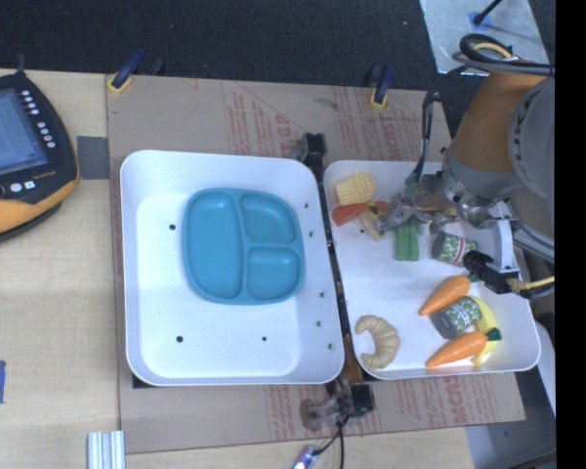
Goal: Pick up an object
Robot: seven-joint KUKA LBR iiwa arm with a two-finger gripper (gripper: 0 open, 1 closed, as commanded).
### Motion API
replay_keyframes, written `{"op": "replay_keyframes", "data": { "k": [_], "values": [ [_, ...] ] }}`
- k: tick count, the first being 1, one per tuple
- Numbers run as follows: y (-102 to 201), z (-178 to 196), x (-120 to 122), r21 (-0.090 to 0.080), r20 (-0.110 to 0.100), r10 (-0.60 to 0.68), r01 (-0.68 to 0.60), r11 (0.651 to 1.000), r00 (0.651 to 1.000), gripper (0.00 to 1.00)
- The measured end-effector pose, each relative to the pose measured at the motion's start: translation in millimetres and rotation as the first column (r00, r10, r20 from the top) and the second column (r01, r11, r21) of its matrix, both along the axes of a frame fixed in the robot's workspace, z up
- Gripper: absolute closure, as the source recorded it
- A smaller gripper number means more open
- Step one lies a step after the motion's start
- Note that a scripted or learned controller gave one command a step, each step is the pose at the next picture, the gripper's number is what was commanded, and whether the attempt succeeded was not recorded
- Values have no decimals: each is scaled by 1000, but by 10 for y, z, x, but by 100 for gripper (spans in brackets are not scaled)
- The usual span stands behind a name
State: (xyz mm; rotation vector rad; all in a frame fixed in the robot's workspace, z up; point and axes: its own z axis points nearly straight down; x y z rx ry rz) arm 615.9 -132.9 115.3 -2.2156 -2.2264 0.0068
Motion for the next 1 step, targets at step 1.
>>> {"op": "replay_keyframes", "data": {
  "k": [1],
  "values": [
    [-10,103,1,0,0,0,0,1000,1000,100]
  ]
}}
